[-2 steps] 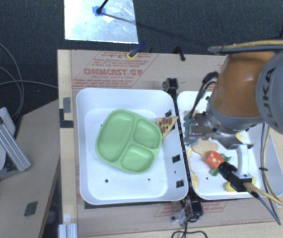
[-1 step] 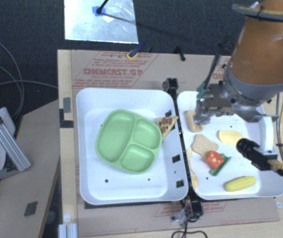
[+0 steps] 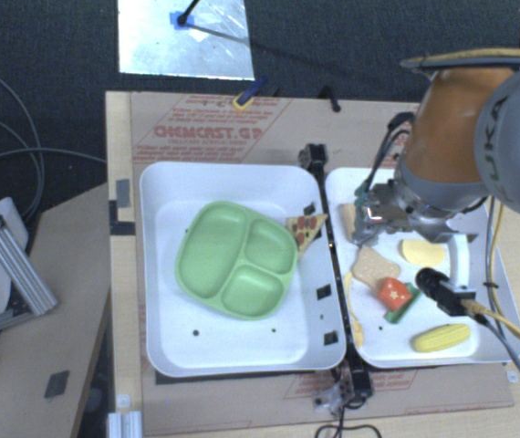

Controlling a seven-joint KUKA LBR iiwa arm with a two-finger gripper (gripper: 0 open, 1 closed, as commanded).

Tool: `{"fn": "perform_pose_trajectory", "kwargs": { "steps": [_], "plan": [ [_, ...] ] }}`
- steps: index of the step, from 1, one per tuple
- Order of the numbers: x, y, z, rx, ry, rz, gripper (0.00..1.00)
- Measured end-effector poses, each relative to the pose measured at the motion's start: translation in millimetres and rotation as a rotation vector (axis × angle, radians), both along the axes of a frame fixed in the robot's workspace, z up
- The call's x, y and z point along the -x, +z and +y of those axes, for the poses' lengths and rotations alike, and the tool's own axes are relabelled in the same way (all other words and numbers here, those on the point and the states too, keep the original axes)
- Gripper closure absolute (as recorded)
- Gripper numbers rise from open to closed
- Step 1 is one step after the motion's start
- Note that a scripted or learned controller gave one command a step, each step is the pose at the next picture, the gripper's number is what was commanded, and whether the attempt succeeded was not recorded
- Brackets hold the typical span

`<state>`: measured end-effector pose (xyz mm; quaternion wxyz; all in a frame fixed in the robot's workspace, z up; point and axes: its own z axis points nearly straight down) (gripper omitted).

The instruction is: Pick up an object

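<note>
- Cardboard [image 3: 207, 132] is lying under both bins, showing red print that reads "CHEMCAST GP".
- The left bin [image 3: 164, 336] is holding a green divided plate [image 3: 233, 258].
- A pizza slice [image 3: 306, 229] is leaning at that bin's right edge, touching the plate.
- The gripper [image 3: 367, 219] is hanging low over the right bin's [image 3: 383, 336] upper left. I cannot tell whether it is open or holding anything.
- Toast [image 3: 374, 266] is lying just below the gripper, touching a red toy [image 3: 393, 291].
- Corn [image 3: 441, 338] is lying near the front rim.
- The arm [image 3: 461, 135] is showing part of "KUKA".
</note>
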<state>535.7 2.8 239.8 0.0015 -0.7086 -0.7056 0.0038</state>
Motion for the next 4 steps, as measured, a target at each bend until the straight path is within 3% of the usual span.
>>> {"fn": "perform_pose_trajectory", "kwargs": {
  "steps": [1, 2, 3, 4],
  "plan": [
    [-73, 15, -67, 0.001, 0.001, -0.016, 1.0],
    [-56, -4, -20, -0.004, 0.011, -0.007, 1.0],
    [-12, 2, -49, -0.002, 0.002, -0.007, 1.0],
    [23, -59, -7, -0.006, 0.011, -0.002, 1.0]
  ]
}}
